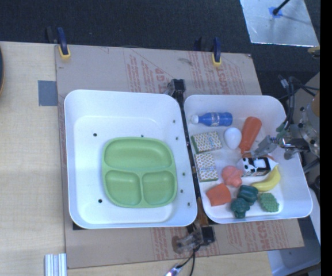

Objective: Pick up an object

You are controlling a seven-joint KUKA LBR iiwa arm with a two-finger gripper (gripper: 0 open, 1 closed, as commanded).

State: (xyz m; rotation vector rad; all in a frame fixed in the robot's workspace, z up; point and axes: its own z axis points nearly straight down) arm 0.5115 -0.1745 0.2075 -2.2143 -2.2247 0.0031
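Gripper (pixel 267 146): low in the right bin (pixel 295 203), jaw state cannot be told. Carrot (pixel 250 133) just left of it, toy cow (pixel 255 165) just below, banana (pixel 268 180) beyond. Likely placed to pick among these crowded toys.

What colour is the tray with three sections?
Light green tray, seen in the camera view.

A lab: clamped cardboard (pixel 154 68) on a bench (pixel 16 171), taped floor
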